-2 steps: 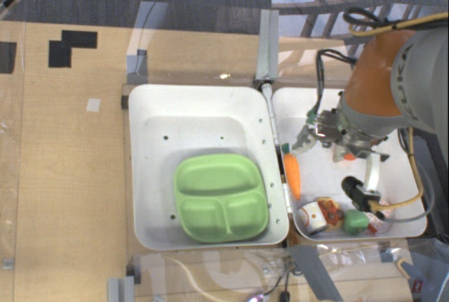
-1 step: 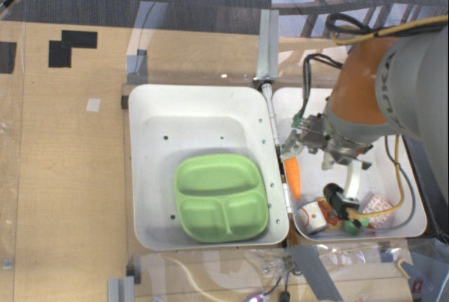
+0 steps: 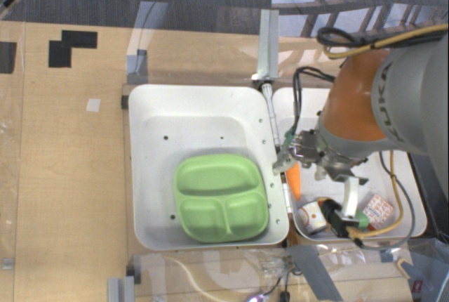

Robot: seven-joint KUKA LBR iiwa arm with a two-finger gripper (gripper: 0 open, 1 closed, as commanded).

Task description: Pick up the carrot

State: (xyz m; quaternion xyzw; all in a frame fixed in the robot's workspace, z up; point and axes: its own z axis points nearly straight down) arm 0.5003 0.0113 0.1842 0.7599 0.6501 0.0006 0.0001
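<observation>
The carrot (image 3: 295, 181) lies in the right bin (image 3: 414, 227), hard against the wall it shares with the left bin (image 3: 147, 174), its long axis running roughly up and down the view, parallel to that wall. The arm (image 3: 365, 104) reaches in from the right, and its wrist hangs directly over the bin, with the gripper (image 3: 303, 153) low at the carrot's upper end, just beside or touching it; which of the two cannot be told. The wrist hides the gripper's working end, so whether it is spread or pinched cannot be told, and nothing shows the carrot held. A green tray (image 3: 221, 197) sits in the left bin, well clear. Small items cluster in the right bin's near corner, close below the carrot. Judged from here, the wall crowding the carrot's left side is the main obstacle to a clean grasp.
</observation>
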